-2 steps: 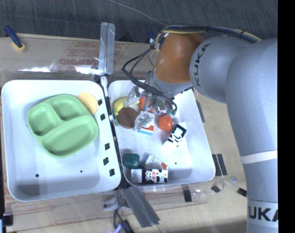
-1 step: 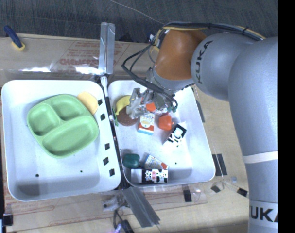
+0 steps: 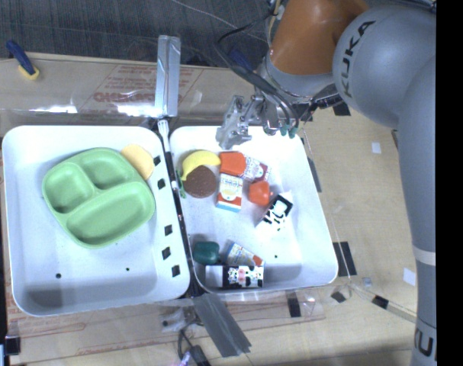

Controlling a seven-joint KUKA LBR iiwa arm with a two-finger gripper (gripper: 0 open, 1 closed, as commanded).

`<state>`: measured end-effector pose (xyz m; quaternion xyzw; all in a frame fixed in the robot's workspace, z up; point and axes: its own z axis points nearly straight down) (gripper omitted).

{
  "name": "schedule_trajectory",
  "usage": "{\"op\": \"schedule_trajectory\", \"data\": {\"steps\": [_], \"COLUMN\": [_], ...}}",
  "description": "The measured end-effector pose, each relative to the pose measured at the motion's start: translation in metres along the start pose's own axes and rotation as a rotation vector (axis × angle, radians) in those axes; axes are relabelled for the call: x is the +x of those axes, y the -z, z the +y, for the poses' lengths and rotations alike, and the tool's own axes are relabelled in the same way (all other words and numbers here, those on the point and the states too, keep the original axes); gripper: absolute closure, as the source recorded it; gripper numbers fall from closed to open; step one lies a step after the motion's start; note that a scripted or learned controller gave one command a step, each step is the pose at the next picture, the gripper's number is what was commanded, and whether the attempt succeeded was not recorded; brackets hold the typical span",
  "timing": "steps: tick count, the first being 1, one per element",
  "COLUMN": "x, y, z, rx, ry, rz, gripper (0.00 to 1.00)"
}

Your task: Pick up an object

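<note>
- Camera view: my end effector (image 3: 233, 128) hangs over the far rim of the right bin (image 3: 311, 235). I cannot tell its state, and I see nothing held.
- Pickable items cluster in that bin: brown disc (image 3: 200, 181), orange carton (image 3: 229, 191), black-and-white box (image 3: 274, 212), green piece (image 3: 206, 251).
- Left bin (image 3: 33, 280) holds a green divided tray (image 3: 99, 197).
- Step, as I judge: approach. Next: come down toward the brown disc.

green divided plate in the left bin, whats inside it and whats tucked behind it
The green divided plate shows three bare compartments. A yellow object sits against its upper right rim, in the left bin. The rim partly covers that object's lower edge, and whatever lies under the plate is hidden.
</note>
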<state>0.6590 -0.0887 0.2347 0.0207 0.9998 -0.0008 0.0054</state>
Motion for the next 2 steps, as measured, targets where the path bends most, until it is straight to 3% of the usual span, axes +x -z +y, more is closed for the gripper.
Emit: {"op": "schedule_trajectory", "data": {"steps": [1, 2], "x": [0.0, 0.039], "y": [0.007, -0.075], "z": [0.002, -0.002], "rx": [0.0, -0.004], "ry": [0.006, 0.273], "rz": [0.004, 0.013], "gripper": [1.0, 1.0]}}
